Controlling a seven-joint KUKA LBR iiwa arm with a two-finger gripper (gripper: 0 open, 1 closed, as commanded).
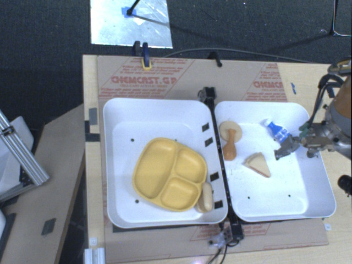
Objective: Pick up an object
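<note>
Progress: nothing lifted yet; judged early, approach stage.
Gripper (287, 147): sat low over the right white bin (316, 202), near its right side; grip state could not be told.
Likely target: small blue-and-white plastic piece (275, 130), lying just up-left of the gripper tip.
Its axis: ran upper-left to lower-right.
Also there: pale tan wedge block (258, 165); tan wooden pestle-shaped piece (230, 139).
Left white bin (118, 147): yellow divided plastic tray (169, 174).

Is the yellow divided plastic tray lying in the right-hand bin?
No, the yellow divided plastic tray lies in the left white bin, beside a small beige piece.
</note>
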